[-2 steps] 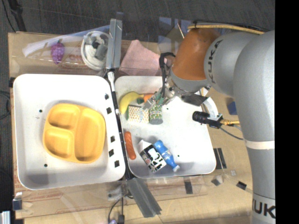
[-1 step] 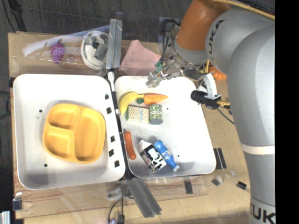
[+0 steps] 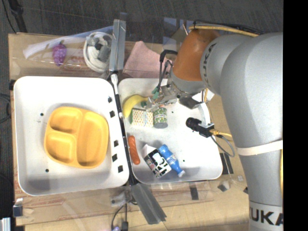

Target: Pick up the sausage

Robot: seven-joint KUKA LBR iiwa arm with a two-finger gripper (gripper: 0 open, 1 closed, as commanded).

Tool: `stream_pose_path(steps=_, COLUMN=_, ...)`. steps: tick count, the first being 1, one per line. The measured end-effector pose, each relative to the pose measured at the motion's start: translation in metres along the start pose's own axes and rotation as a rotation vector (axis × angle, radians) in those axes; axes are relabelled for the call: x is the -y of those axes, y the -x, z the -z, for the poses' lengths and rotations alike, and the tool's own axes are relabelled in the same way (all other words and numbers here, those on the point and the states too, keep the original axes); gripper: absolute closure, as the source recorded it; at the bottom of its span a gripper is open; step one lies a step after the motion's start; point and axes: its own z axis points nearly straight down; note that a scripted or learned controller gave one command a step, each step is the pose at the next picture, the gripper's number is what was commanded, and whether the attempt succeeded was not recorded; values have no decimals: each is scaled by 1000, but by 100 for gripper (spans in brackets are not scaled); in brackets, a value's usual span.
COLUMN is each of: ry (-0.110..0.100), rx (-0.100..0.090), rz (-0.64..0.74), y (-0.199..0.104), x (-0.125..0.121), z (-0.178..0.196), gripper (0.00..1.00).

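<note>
Reaching in from the right, the grey arm point(image 3: 250, 95) stretched across the right bin point(image 3: 204, 165), its orange band point(image 3: 192, 54) sitting over the bin's far edge. The tool point(image 3: 158, 100) hung low over the far left part of that bin, just above a small cluster of things; whether it was apart or together could not be told from this slanted look.

The sausage point(image 3: 133, 149) lay against the left wall of the right bin, a slim orange-red piece running lengthwise along the divider, well apart from the tool and untouched by it. Just to its right sat a black-and-white patterned box point(image 3: 158, 162), with a blue bottle point(image 3: 171, 160) lying tilted beside it, touching or nearly so.

Under the tool were a yellow banana point(image 3: 132, 103), a small speckled pack point(image 3: 140, 117) and a little green-topped jar point(image 3: 160, 118), all close together.

The left bin point(image 3: 29, 177) held a yellow divided plate point(image 3: 77, 136) near its middle. Beyond the bins, on the table point(image 3: 72, 198), lay a clear bag with a purple item point(image 3: 59, 53), a white coil point(image 3: 97, 52) and a pink cloth point(image 3: 142, 59).
</note>
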Motion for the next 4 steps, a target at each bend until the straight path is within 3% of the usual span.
stream_pose_path(steps=1, ry=3, rx=2, rz=-131, y=-43, x=15, z=113, gripper=100)
stream_pose_path(steps=2, ry=-2, rx=-1, rz=-200, y=-17, x=17, z=12, gripper=100)
stream_pose_path(steps=3, ry=4, rx=1, rz=-71, y=-58, x=-11, z=134, gripper=100)
stream_pose_path(steps=4, ry=0, rx=-1, rz=-22, y=-15, x=-30, z=3, gripper=100)
